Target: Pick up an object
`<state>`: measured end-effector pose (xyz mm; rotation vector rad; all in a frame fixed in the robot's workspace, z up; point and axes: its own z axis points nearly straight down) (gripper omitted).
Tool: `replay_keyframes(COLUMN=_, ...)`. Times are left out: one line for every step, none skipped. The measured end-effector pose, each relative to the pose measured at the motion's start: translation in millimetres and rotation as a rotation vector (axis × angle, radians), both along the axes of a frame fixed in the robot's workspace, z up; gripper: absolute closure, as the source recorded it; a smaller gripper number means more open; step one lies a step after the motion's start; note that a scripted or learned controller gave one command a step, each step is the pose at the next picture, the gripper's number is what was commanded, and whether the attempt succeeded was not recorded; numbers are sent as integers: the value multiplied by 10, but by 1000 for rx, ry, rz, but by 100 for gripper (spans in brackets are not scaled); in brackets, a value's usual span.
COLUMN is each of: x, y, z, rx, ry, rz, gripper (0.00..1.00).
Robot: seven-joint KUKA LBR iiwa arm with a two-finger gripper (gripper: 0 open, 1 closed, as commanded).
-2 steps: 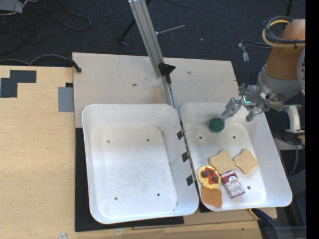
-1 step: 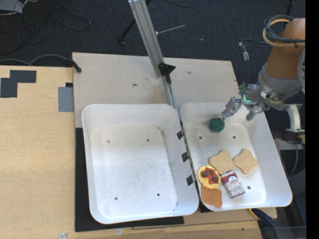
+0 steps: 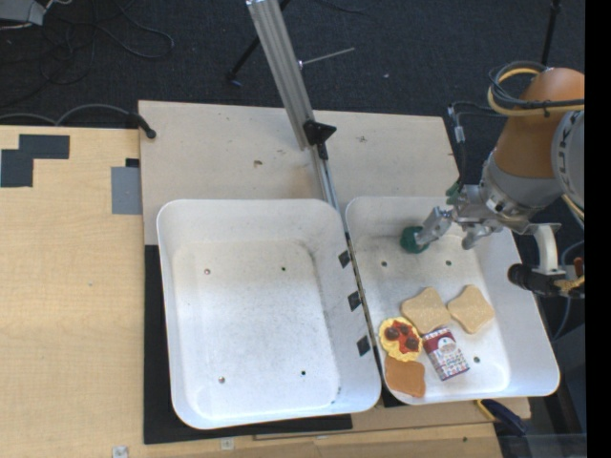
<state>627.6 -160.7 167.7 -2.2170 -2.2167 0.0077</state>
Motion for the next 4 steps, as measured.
replay_keyframes(x=-9, y=21, z=-436, rx=0, ry=-1, rz=0, gripper=0)
replay_keyframes(x=-15, y=35, z=-787, rx=0, ry=-2, rz=0, gripper=0)
replay_keyframes(x=-10, y=27, z=-668, rx=0, ry=-4, rz=-4, gripper=100)
replay_keyframes(x=-25, y=15, z=-32, rx=-2, ry=-12, rz=-4, gripper=100)
